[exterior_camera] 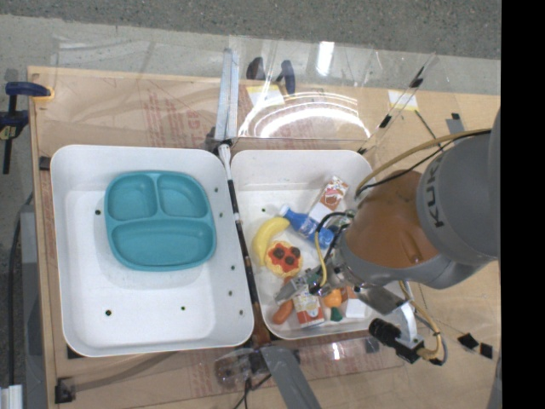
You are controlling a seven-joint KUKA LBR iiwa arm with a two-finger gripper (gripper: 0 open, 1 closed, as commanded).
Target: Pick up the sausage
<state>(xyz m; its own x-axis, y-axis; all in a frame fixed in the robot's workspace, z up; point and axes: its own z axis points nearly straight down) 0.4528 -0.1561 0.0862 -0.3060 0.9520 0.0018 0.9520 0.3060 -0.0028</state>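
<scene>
The sausage (282, 312), a short reddish-brown piece, lies at the front left corner of the right bin (247, 177). My gripper (314, 282) reaches down into the front of that bin, just to the right of and behind the sausage, among the toy food. The arm's grey and orange wrist (393, 233) covers the bin's right side. Nothing shows held in the gripper.
Around the gripper lie a yellow banana (267, 233), a pizza slice (283, 257), a blue bottle (300, 221), a small carton (333, 192), a red-and-white packet (309, 315) and an orange piece (334, 296). The left bin (77, 313) holds a teal divided plate (159, 219).
</scene>
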